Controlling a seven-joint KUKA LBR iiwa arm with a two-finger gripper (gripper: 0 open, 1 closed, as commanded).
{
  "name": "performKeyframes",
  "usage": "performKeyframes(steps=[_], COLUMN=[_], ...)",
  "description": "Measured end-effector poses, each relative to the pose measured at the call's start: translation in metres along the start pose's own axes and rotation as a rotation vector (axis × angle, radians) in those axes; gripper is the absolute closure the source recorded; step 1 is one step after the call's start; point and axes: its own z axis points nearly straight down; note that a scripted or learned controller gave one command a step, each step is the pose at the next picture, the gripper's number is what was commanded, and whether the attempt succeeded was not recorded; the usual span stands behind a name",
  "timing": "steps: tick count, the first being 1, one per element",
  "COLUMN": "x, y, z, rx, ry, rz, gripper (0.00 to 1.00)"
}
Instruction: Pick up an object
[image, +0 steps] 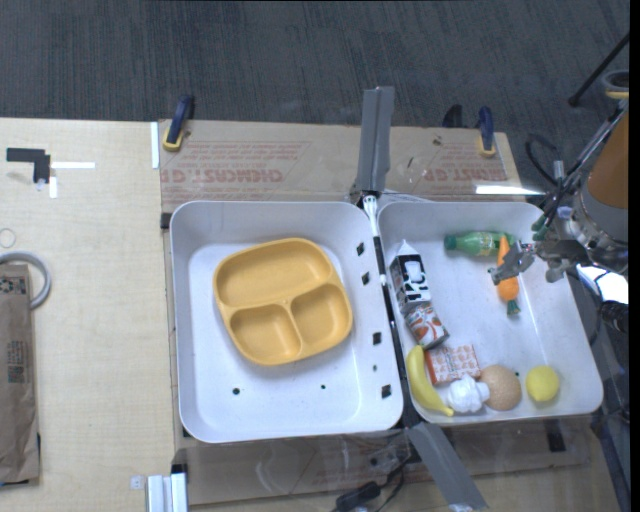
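Note:
My gripper (517, 263) hangs over the right side of the right bin (570, 310), coming in from the right edge. Directly below it lies a small orange carrot (509, 289) with a green tip, partly covered by the gripper. A green bottle (475, 241) lies just to the gripper's left, near the bin's far wall. Along the front of that bin sit a yellow lemon (542, 383), a tan ball (500, 388), a white lump (463, 396), a red-and-white box (452, 361) and a banana (424, 385).
A black-and-white carton (410, 279) with a red end lies along the right bin's left wall. The left bin (190, 330) holds a yellow divided plate (283, 300). A metal divider post (376, 140) stands behind the bins.

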Motion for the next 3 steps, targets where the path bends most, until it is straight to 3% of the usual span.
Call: performKeyframes(steps=[1,2,3], x=[-0.031,-0.031,-0.031], y=[0.009,0.008,0.043], z=[0.089,0.090,0.101], rx=[-0.006,-0.006,-0.003], ry=[0.006,0.006,0.012], rz=[-0.036,-0.036,-0.039], gripper=[0.00,0.00,0.00])
